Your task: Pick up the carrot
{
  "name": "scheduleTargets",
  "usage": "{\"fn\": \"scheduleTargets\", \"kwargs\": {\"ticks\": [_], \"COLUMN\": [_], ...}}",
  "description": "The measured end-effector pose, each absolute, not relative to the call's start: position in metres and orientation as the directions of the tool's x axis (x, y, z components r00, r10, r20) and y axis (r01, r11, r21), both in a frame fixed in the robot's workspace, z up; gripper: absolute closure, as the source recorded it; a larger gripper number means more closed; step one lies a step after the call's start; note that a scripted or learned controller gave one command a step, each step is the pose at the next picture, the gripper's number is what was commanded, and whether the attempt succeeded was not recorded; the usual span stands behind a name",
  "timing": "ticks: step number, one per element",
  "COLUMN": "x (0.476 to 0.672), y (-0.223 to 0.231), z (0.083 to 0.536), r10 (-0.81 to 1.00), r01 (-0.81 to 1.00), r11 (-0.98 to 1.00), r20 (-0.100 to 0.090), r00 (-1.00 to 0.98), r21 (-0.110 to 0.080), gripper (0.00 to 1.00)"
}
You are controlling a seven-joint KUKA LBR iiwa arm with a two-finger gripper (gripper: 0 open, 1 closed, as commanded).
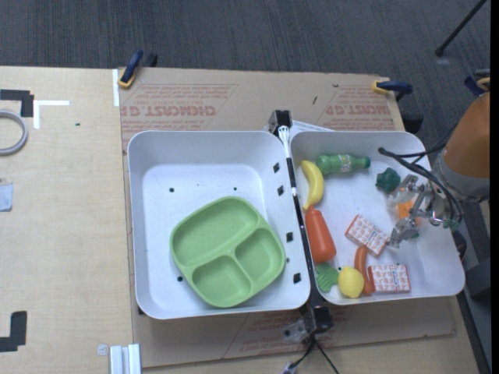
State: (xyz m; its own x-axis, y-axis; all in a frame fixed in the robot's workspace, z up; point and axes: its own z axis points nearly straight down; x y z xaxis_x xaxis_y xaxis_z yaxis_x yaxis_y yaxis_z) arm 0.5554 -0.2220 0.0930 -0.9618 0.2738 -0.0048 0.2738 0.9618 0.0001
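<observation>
gripper [407, 226] hangs low over the far right part of the right bin [437, 275], its metal fingers pointing left and down toward the bin floor; whether they are apart or together cannot be told, and nothing can be made out between them. just above and beside it sits a small orange piece [403, 208], partly hidden by the wrist cables, and a little further up a dark green broccoli-like toy [387, 181]. immediately left of the gripper lies a red-and-white patterned packet [366, 234]; below that a red sausage [362, 260], a second patterned packet [388, 277] and a yellow lemon [351, 282] with a green leafy piece [327, 276] beside it. the carrot [319, 235] lies well left of the gripper, along the right bin's left wall, with a banana [312, 182] just above it and a green bottle [341, 163] near the top. further left still, the left bin [156, 170] holds a green divided plate [227, 251]
</observation>
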Motion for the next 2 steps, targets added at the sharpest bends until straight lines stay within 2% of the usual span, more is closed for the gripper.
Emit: {"fn": "scheduleTargets", "kwargs": {"ticks": [1,2], "x": [0.614,0.622], "y": [-0.217,-0.222], "z": [0.158,0.093], "r10": [0.336,-0.017], "r01": [0.336,-0.017], "r11": [0.942,1.0], "r20": [-0.005,-0.003], "r00": [-0.942,-1.0], "r21": [0.001,0.0], "gripper": [0.0,0.0]}}
